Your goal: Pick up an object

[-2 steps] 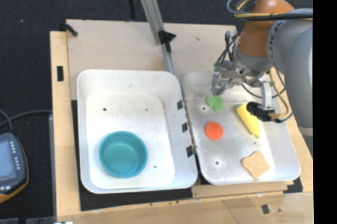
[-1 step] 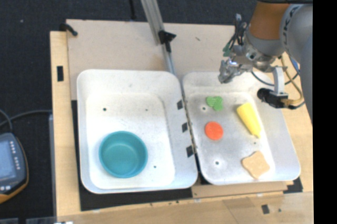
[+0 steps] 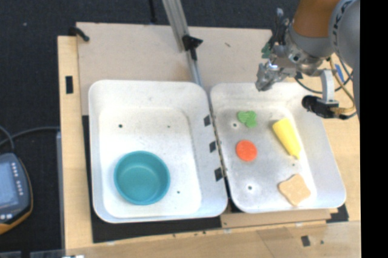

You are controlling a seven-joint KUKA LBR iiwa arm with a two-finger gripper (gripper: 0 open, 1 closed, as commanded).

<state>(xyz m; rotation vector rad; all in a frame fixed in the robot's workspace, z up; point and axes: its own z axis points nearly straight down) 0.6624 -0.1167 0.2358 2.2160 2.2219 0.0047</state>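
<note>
Hovering at the frame's upper right, the pincer (image 3: 265,80) grips nothing visible; its opening I cannot tell. Below it lies the green piece (image 3: 247,118), probably light and soft, best pinched across its middle.

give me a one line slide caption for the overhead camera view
Gripper hovers over the right bin's far edge, above green, orange, yellow and tan items; teal bowl in left bin.
</note>
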